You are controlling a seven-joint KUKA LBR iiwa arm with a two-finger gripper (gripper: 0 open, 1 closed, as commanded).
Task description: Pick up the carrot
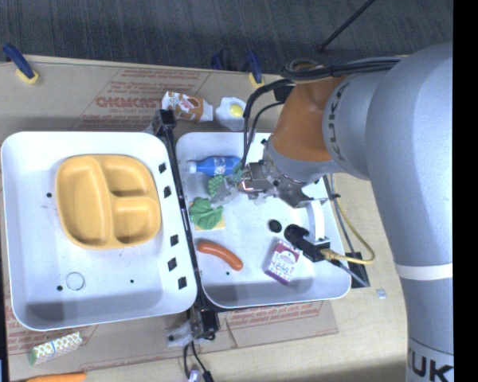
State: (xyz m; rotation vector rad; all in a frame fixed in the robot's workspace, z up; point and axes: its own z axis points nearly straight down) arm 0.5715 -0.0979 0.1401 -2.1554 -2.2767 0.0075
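Note:
An orange-red, elongated carrot (219, 255) lies near the front left of the right bin (334, 286), close to the divider. The gripper (248, 183) hangs under the orange-banded wrist over the middle of that bin, up and to the right of the carrot and well apart from it. It sits right beside a small green item (217, 186) and a blue bottle (213, 165). Nothing can be seen held in the gripper.
A green leafy piece (206, 213), a purple packet (283, 263) and a small black disc (275, 227) share the right bin. The left bin (24, 237) holds a yellow divided plate (107, 199). Small packets (183, 106) lie behind the bins.

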